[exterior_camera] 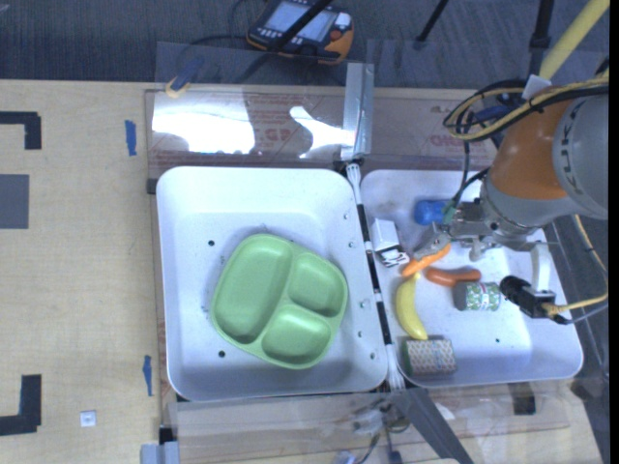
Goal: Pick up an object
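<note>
**Right bin contents with the arm overhead**

The right bin (556, 351) holds a cluster of small things. A banana (410, 309) lies lengthwise near the bin's left wall, with a speckled grey block (429, 356) just beside its lower end. An orange carrot-like piece (427, 259) slants above the banana's top, and a red-orange sausage-shaped item (453, 276) lies next to it. A small patterned can (481, 296) rests on its side just below that item. A blue object (428, 211) sits toward the far wall. The end effector (474, 235) hangs over the middle of this bin, near the carrot-like piece; whether it is released or clenched cannot be told. The left bin (184, 259) carries a green divided plate (279, 301). Both bins stand on the desk (77, 259).
</note>
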`<state>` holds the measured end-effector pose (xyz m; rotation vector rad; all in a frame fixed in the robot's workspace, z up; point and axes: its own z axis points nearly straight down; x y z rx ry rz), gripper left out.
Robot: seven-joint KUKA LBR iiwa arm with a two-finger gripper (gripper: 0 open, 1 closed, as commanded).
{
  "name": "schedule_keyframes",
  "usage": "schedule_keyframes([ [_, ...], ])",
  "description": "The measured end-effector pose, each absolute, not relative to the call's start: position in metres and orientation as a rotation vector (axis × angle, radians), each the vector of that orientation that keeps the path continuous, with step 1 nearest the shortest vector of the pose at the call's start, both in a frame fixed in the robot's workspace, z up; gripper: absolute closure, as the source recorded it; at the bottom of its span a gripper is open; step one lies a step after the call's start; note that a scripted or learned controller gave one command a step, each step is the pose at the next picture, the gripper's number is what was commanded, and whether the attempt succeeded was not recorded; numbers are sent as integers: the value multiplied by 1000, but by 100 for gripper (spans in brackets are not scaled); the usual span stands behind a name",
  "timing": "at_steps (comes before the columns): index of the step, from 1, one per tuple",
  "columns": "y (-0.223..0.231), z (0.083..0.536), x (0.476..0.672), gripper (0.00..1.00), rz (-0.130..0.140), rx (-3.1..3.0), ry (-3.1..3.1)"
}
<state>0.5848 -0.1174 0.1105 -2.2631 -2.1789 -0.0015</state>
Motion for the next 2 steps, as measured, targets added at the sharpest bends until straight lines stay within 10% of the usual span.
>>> schedule_keyframes([
  [2, -101, 88, 550, 0, -8, -1778, -2597],
])
